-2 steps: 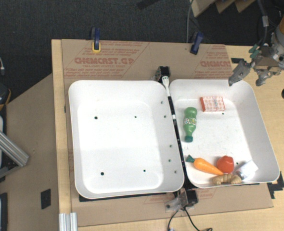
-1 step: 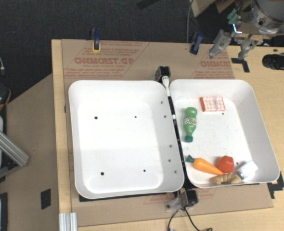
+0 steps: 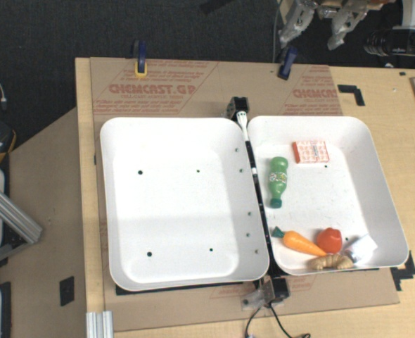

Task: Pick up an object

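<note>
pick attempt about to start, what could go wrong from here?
1. The carrot, tomato and a tan piece crowd the right bin's near corner; a descent there could catch two items or hit the wall.
2. The green bottle lies beside the divider edge, leaving little room on that side.
3. The red-and-white box lies flat, so it may slip.

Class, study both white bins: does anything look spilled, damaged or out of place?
Nothing stands out. The green plastic bottle, red-and-white card, orange toy carrot, red toy tomato and tan ginger-like root all lie inside the right white bin, none spilled.
</note>
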Motion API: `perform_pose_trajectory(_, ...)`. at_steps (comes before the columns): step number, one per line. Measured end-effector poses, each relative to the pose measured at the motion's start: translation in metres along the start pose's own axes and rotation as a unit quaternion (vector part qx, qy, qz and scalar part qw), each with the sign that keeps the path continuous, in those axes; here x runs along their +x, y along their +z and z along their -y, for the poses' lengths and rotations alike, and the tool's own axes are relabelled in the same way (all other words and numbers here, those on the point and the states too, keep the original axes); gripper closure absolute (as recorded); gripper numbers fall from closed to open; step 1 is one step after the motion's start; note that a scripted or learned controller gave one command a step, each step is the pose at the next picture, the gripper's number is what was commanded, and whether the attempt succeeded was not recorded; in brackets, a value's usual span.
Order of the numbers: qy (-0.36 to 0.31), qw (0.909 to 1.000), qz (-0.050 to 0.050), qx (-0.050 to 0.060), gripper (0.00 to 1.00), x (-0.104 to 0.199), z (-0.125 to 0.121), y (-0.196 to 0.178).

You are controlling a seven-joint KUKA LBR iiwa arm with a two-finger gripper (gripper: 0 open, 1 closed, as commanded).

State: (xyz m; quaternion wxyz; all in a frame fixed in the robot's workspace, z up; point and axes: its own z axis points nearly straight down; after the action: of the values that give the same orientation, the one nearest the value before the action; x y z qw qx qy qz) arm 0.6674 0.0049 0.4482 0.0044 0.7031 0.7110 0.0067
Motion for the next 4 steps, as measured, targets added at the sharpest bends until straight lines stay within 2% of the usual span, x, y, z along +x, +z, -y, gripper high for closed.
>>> perform_pose_trajectory(1, 0.001, 1.0, 0.0, 0.001, 0.0, 0.072, -0.001, -0.094)
perform_pose_trajectory(2, 0.005, 1.0, 0.002, 0.005, 1.0, 0.068, -0.002, -0.098)
perform_pose_trajectory(4, 0.004, 1.0, 0.003, 0.0, 1.0, 0.07, -0.003, -0.119)
